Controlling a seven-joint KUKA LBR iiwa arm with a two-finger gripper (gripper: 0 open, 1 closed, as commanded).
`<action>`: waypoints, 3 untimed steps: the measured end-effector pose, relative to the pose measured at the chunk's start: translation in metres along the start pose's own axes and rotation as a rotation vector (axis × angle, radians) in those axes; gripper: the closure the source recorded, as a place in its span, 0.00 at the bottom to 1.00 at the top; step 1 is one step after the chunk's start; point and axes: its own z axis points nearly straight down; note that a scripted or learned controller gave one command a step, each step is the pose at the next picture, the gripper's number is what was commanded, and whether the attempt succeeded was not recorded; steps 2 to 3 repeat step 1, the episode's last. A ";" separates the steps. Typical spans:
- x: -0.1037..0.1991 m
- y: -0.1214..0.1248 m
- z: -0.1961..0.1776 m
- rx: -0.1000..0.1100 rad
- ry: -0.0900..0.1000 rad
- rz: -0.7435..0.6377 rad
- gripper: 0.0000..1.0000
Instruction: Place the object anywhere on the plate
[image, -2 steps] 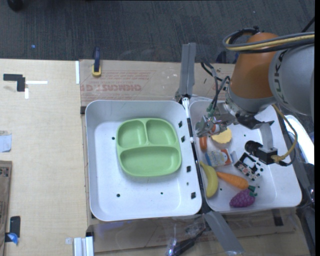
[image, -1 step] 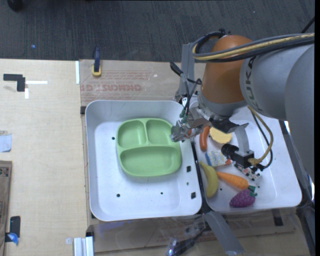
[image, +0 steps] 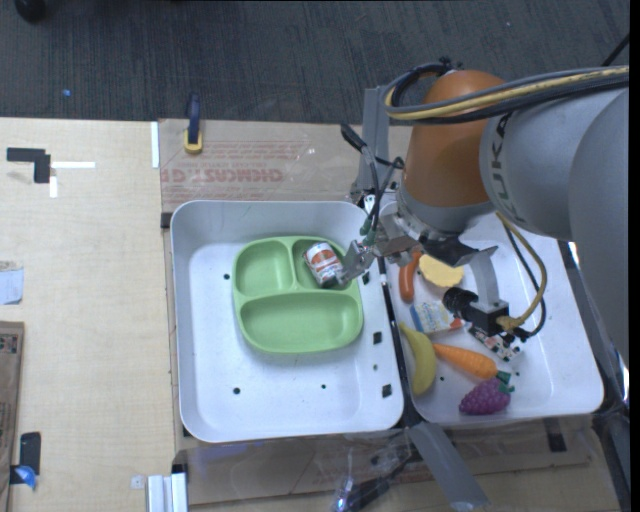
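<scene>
Camera view: two shallow white bins sit side by side on the worktop. In the left bin (image: 200, 330) lies a green plate (image: 297, 297) with three compartments, placed toward the bin's upper right. A small can (image: 322, 264) with a red and white label lies tilted in the plate's upper right compartment, close to that compartment's right rim. The end effector (image: 358, 258) sits just beside the can, at the plate's upper right corner, with the can touching or nearly touching its tip; whether its fingers are spread or closed cannot be told from this angle, nor whether the can is between them. The grey arm with its orange band reaches over the right bin (image: 560, 385) from the right. In the right bin lie a banana (image: 421, 359), a carrot (image: 470, 361), a bunch of purple grapes (image: 484, 397) near the bin's lower edge, and a red sausage-like piece (image: 407, 279) along its left wall.
</scene>
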 end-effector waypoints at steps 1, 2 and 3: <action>-0.011 0.020 0.000 0.000 0.000 0.049 0.00; -0.011 0.020 0.000 0.000 0.000 0.049 0.00; -0.011 0.020 0.000 0.000 0.000 0.049 0.00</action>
